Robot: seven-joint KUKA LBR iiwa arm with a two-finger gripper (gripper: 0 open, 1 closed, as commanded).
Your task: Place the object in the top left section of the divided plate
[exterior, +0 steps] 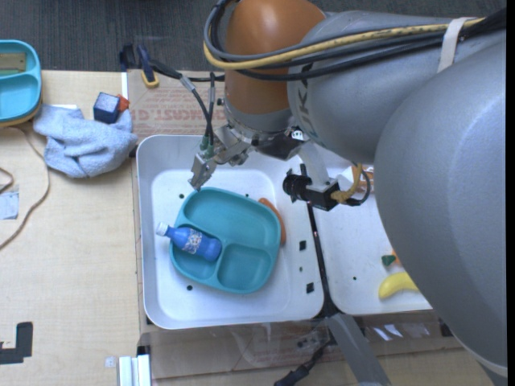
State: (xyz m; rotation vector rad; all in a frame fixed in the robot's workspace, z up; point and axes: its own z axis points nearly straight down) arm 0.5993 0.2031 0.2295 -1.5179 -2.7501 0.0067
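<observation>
- Camera view, looking down at a slant: we've got the left bin (161,296) holding a teal divided plate (241,219), and the right bin (354,284) with a banana (396,285) near its right side, partly under the arm.
- A small blue bottle (193,242) with a white cap lies on its side across the plate's left rim, cap poking out over the bin floor. We take that as the object. It looks to be over the lower-left part of the plate, though which compartment that is we can't quite tell.
- Something orange (272,213) peeks out just beside the plate's right edge. Too hidden to name.
- The end effector (199,174) hangs off the orange-banded wrist above the plate's upper-left corner, tips near the rim. Honestly we can't tell how wide it's set from here, and nothing shows between the tips.
- Our guess on the step: bottle isn't in hand, so this is the reach-and-grasp stage.
- Next move calls for coming down onto the bottle's body, across its short axis, since a round bottle on a sloped rim will probably roll if nudged. Then lift and set it in the top-left section.
- Off on the table (72,296): a grey cloth (84,143), a little blue cube (106,107) and another teal tray (18,83) at the far left.
</observation>
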